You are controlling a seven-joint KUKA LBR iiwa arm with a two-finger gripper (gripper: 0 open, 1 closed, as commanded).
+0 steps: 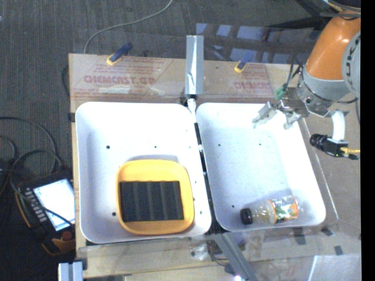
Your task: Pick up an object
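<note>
1. The bottle (270, 211) lies on its side in the right bin (234, 157), close to the near wall, with its dark cap pointing toward the divider between the bins and its base toward the outer corner.
2. It looks like a small clear plastic bottle with a printed label around its middle. I judge it light and fairly stiff, though the thin wall may give a little under a squeeze.
3. The round, smooth body is likely to be slippery and to roll away if it is nudged from one side, so contact on both sides at once matters.
4. The best hold, in my judgement, is across the labelled middle, fingers straddling the long axis; the cap end is narrower and less forgiving.
5. The yellow tray (155, 196) with a dark ribbed centre sits in the left bin (105, 127); flat and wide, it looks far harder to pinch.
6. The gripper (274, 117) hangs over the far right corner of the right bin, well apart from the bottle, its two fingers spread apart with nothing between them.
7. The arm (328, 57) reaches in from the right, wrist angled down toward the bin.
</note>
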